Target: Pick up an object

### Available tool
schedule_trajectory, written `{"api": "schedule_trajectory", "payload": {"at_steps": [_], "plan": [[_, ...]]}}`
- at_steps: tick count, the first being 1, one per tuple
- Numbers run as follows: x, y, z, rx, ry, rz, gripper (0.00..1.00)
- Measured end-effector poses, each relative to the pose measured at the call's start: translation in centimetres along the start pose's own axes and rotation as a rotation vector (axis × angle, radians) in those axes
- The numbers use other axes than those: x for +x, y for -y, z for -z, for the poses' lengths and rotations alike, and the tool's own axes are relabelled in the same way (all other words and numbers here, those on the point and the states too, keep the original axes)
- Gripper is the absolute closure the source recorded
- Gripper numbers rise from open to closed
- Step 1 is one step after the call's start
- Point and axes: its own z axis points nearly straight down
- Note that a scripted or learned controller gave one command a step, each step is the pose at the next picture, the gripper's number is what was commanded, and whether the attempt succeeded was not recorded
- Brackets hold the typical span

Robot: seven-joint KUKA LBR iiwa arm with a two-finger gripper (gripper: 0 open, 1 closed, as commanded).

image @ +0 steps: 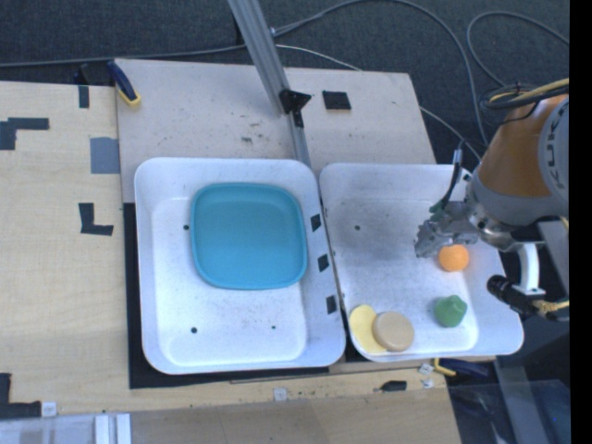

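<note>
It was a robotics lab: taped plywood surface (55,248), loose cables (444,35) at one o'clock, two white bins (157,248).

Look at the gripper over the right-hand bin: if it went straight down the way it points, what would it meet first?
Probably the orange ball, right beside the gripper; otherwise the right bin floor. Depth is unclear from this slanted view.

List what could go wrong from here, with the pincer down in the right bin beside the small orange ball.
1. The pincer sits beside the small round orange ball, not around it; closing could nudge the ball away, since it probably rolls easily.
2. The ball lies near the right wall of the shallow white right bin, so the arm may scrape it.
3. A knocked ball could roll toward the small green rounded object.
</note>
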Motion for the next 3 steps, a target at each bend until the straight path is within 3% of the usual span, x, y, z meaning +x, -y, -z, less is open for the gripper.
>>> {"api": "schedule_trajectory", "payload": {"at_steps": [1, 3], "plan": [[0.0, -0.1, 5.2, 0.002, 0.0, 0.0, 1.0], [11.9, -0.2, 5.5, 0.005, -0.002, 0.004, 1.0]]}}
